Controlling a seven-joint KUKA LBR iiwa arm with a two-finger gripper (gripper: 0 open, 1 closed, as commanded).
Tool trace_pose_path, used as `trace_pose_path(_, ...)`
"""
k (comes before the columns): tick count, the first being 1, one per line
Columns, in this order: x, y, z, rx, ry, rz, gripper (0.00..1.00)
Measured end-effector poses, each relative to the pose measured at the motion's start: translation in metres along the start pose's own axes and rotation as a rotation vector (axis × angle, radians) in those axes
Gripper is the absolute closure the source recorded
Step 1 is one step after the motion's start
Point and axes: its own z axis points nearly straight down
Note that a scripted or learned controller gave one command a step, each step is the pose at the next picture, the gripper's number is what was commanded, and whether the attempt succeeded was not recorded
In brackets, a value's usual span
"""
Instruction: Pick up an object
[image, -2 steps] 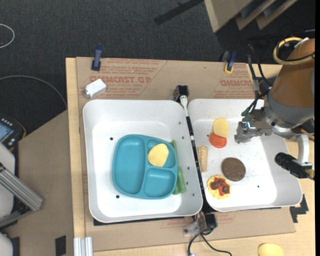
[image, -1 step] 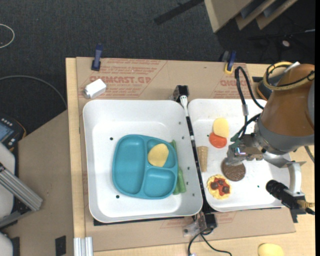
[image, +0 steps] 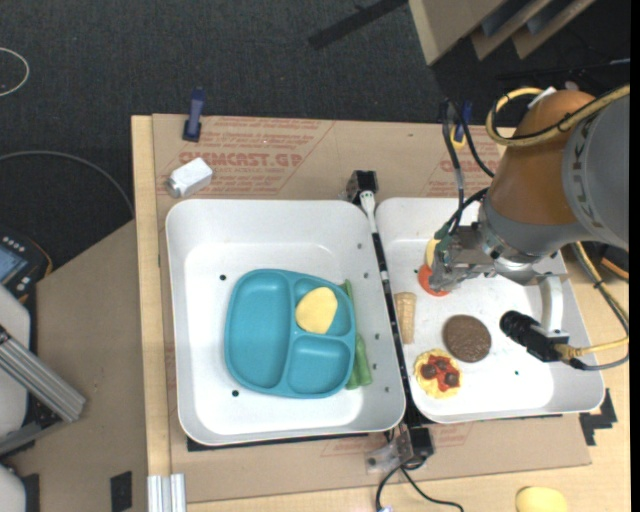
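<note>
Here I am, reaching in from the right, my grey arm with its orange band stretched over the right-hand shallow white bin. My hand is low over the upper left part of that bin, right above a small red-orange rounded piece whose lower edge peeks out beneath me. Whether my hand is apart, together or clamped on it, I cannot tell; my own wrist blocks the sight of it.

Just below that piece, hard against the bin's left wall, a short tan cylinder lies lengthwise. To its right sits a flat brown round disc, and down near the front left corner a small yellow round with red and dark bits on top, close to the disc but apart from it.

Over in the left-hand shallow white bin, a teal plastic plate with three compartments lies in the middle. A pale yellow lump rests in its upper right compartment, and a green strip runs along the plate's right edge, between plate and bin wall.

Both bins sit touching, side by side, on the cardboard-covered worktop.
</note>
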Motion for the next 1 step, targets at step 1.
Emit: trace_pose_path(1,-0.0473,0.0243,0.0511,0.003,0.0,0.006,1.0)
